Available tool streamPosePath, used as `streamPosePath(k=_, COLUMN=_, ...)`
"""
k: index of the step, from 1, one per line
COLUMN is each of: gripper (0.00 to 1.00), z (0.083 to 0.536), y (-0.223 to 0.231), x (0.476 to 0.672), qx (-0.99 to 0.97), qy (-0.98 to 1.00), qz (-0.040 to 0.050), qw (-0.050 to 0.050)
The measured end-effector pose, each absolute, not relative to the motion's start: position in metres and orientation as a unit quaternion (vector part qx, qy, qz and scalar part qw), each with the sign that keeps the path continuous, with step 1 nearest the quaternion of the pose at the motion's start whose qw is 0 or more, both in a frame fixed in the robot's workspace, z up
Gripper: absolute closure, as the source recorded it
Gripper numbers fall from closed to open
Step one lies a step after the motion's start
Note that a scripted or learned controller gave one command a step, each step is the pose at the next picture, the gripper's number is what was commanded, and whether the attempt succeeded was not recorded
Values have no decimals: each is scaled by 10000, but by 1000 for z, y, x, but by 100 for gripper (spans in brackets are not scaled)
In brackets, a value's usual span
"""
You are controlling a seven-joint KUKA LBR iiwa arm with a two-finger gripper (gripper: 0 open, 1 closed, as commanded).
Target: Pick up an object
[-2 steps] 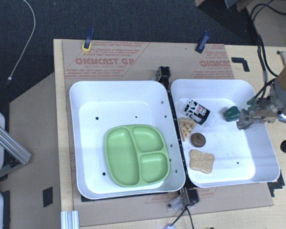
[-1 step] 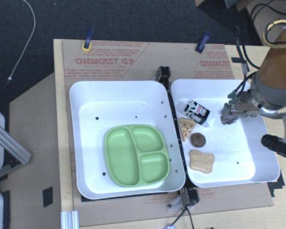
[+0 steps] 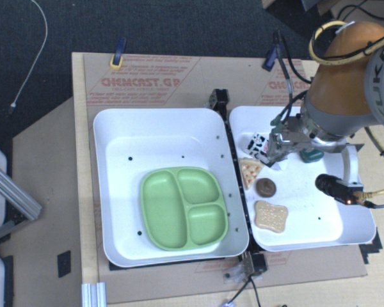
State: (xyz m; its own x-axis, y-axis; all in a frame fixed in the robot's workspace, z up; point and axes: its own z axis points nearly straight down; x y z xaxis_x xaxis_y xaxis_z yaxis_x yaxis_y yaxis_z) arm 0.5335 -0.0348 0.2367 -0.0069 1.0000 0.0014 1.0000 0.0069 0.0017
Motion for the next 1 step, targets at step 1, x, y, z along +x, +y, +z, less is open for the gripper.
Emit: streamPosePath(k=1, gripper=100, z=237, y=18, x=536, qx=7047, qy=7095, qz=11, qw=-1)
